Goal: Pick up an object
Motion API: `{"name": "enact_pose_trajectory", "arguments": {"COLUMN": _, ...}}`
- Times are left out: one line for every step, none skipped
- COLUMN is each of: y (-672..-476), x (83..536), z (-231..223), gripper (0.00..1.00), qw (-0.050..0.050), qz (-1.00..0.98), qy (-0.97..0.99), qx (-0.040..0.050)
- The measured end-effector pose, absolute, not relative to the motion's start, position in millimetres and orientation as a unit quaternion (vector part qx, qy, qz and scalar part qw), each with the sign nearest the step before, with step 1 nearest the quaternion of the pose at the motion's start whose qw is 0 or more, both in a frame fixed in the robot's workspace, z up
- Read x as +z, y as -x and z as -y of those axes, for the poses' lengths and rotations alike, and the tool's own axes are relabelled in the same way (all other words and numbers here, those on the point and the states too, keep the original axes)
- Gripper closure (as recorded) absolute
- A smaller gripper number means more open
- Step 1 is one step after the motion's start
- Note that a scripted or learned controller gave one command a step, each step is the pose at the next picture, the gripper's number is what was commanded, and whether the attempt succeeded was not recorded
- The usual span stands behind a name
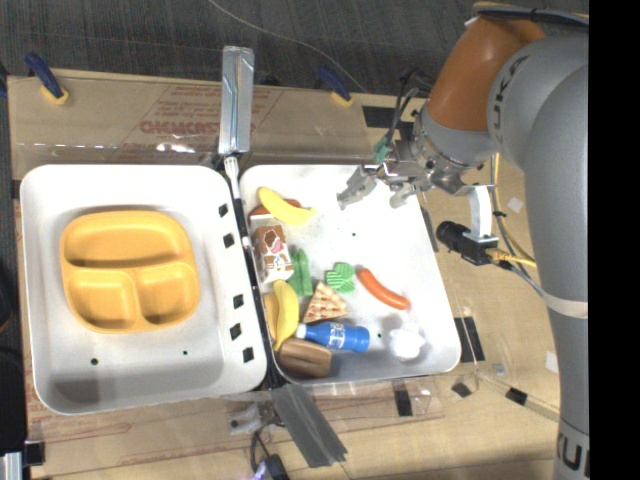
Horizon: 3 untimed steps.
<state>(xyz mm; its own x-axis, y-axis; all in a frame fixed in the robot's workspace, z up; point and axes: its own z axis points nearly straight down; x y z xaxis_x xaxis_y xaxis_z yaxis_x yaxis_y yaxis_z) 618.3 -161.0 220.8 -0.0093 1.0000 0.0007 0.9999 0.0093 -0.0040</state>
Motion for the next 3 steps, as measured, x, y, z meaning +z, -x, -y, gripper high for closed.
{"name": "enact_pose_trajectory", "arguments": {"y": -630.2, "x": 220.1, "z": 210.0, "gripper": 0.00, "qw": 0.000, "qz": 0.684, "qy": 0.729, "qx": 0.0010}}
{"name": "enact_pose_trajectory", "arguments": {"y": -654.9, "x": 109.7, "z": 155.0, "gripper": 0.00, "qw": 0.005, "qz": 0.683, "qy": 0.731, "qx": 0.0031}}
{"name": "enact_pose_trajectory", "arguments": {"y": -656.9, "x": 122.9, "z": 114.7, "gripper": 0.00, "qw": 0.002, "qz": 0.838, "qy": 0.546, "qx": 0.0007}}
